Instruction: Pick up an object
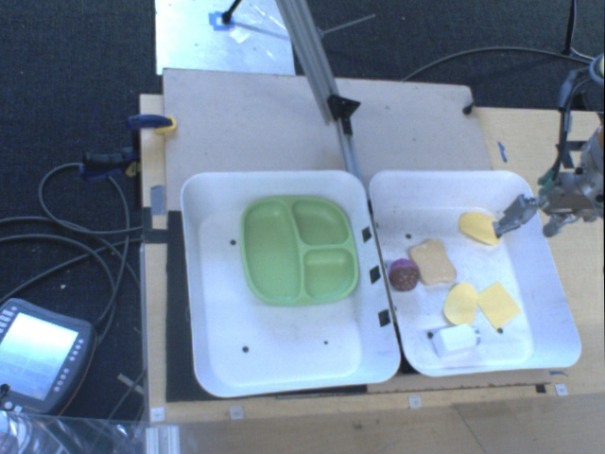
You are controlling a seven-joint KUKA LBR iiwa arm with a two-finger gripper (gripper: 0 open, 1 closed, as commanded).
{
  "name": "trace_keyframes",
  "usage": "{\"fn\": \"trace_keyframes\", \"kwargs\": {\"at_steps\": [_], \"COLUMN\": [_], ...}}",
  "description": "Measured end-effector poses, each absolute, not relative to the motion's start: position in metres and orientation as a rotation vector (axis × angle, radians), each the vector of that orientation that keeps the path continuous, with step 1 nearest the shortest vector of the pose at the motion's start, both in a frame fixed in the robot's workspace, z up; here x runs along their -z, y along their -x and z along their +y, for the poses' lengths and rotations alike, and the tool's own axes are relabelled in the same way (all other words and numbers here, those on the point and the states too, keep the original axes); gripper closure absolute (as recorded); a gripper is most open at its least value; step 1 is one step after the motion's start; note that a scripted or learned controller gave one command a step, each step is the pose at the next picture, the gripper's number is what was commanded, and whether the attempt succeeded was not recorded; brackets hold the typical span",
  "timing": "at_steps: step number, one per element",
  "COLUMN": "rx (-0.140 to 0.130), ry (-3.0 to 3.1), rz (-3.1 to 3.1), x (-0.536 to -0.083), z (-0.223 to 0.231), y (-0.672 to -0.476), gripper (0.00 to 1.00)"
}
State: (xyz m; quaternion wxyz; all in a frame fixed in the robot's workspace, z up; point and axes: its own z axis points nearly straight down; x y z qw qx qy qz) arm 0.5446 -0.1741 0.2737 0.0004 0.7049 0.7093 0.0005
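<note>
I'm hovering my gripper at the right bin's edge w/ the yellow piece just beside it, can't tell finger state, so I'm centring over it before descending.

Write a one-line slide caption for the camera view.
Gripper beside a yellow piece in the right bin, among more food items; a green tray sits in the left bin.

Single overhead view, slanted down
It looks from well above the two white bins, their near rims toward the frame's bottom.
</note>
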Motion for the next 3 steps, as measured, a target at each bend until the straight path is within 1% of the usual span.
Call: {"fn": "trace_keyframes", "kwargs": {"at_steps": [1, 2, 3], "rx": [-0.003, 0.001, 0.003], "ry": [-2.216, -2.221, -2.224], "rz": [2.225, 2.224, 2.224], "x": [-0.274, -0.229, -0.170], "z": [-0.174, -0.167, -0.174], "y": [-0.545, -0.542, -0.537], "gripper": [0.00, 0.00, 0.00]}}
